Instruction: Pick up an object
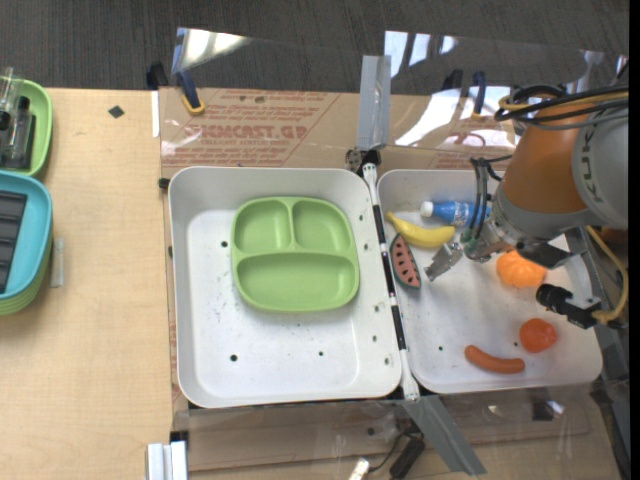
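The green divided plate (296, 254) in the left bin (190, 298) serves as the reference landmark throughout.

Nearest the camera, beyond the plate's near right corner and well apart from it, a sausage (494, 360) lies flat on the floor of the right bin (440, 348). Just past it and further right sits a small red tomato (538, 335), close to the sausage but not touching it.

Further back, an orange fruit (521, 270) rests at about the level of the plate's near edge, far to its right and partly covered by the arm (560, 168).

Just right of the plate, across the wall between the two bins, a watermelon slice (404, 263) lies against the right bin's left side.

The gripper (447, 260) stands right of the watermelon slice, near it but apart. Its fingers sit at a narrow gap, and nothing shows between them. It hangs low over the bin floor just below the banana's right end.

Behind that, a banana (422, 232) lies level with the plate's far compartments, to the plate's right. A clear bottle with a blue label (447, 210) lies just beyond the banana, seemingly touching it.

Each object rests in the right bin, unlifted.
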`<action>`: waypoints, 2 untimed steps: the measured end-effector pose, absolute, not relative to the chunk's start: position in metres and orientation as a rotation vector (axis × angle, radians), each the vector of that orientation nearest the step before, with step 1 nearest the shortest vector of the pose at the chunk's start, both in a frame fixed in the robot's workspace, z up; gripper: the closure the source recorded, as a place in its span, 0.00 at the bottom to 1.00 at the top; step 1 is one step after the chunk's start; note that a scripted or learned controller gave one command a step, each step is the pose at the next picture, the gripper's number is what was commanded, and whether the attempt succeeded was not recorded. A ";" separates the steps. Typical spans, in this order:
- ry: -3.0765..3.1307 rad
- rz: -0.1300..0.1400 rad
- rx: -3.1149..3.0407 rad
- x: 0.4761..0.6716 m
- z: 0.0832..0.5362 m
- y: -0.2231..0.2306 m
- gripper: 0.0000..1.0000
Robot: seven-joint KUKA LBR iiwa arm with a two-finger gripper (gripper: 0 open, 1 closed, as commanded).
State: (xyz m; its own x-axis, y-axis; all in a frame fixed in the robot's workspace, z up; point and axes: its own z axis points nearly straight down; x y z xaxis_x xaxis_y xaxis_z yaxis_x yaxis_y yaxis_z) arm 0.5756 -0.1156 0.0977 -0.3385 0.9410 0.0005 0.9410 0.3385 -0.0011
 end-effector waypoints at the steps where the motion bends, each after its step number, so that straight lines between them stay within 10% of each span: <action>1: -2.569 0.001 -1.806 0.576 0.098 -0.116 0.00; 2: -2.569 0.001 -1.806 0.576 0.098 -0.116 0.00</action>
